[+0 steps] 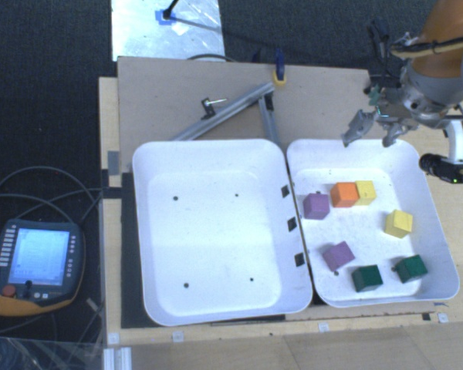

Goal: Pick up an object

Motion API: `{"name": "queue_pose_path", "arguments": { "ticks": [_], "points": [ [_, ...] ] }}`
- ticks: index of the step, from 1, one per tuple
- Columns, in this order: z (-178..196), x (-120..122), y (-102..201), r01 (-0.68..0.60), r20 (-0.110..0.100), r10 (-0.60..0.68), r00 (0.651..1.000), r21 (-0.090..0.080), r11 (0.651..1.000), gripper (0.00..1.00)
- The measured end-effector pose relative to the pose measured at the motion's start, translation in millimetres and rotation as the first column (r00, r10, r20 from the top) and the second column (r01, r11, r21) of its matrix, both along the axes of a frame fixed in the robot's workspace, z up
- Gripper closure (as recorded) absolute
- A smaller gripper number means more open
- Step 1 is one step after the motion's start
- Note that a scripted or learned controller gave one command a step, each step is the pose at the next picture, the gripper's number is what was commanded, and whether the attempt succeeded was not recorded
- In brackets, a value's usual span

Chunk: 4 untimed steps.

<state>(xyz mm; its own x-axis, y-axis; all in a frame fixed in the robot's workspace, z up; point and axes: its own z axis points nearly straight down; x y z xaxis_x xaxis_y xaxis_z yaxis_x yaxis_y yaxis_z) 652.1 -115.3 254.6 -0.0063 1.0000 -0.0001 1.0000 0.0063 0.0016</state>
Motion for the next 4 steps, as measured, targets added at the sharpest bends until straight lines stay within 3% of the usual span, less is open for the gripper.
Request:
{"name": "queue_pose_path", "arguments": {
  "ticks": [1, 2, 4],
  "points": [
    [0, 0, 0, 0.000, 0.000, 0.000, 1.000, 0.000, 1.000, 0.00],
    [-46, 8, 4, 0.000, -0.003, 0.000, 1.000, 0.000, 1.000, 0.00],
    [-150, -4, 7, 0.003, -0.006, -0.003, 1.000, 0.001, 1.000, 0.00]
  ]
}}
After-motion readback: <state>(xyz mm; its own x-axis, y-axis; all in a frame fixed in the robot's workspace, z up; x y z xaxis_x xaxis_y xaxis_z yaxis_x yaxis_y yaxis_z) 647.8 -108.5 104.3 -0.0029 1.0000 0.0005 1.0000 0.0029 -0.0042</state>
